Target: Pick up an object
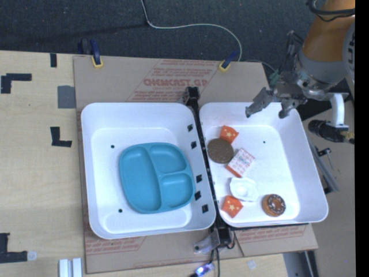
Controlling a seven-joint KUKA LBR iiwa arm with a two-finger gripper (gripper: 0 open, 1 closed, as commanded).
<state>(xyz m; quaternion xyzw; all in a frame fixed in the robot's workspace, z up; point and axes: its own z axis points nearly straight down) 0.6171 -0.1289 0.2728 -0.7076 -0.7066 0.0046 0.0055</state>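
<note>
Pincer: the pincer [268,104] is seen in the upper right of the frame, above the far edge of the right bin [308,154]. Its two fingers [254,107] are spread wide, and nothing is held between them.
Arm: the grey arm [328,33] with its orange band is seen at the top right corner, reaching in from the right.
Things to pick: all are found in the left half of the right bin, lower in the frame than the pincer.
Nearest thing: an orange block [229,134] is seen first, with a brown round cookie [219,151] touching it just below.
Middle things: a red and white packet [241,162] lies beside the cookie, and a small white cup [243,188] lies below the packet.
Farthest things: a second orange block [232,206] and a donut [273,205] are seen near the bottom edge of the bin.
Left bin: a blue plate [157,176] with three parts is kept in the left bin [92,154]. It is probably too flat and wide to be grabbed easily.
Best pick: the donut stands apart from the rest, so it could likely be gripped cleanly.
How to do it well: the pincer should be kept wide, placed right over one thing, lowered straight down, and closed only when the thing sits between the fingers.
Watch out: the crowded things by the cookie could be bumped.
</note>
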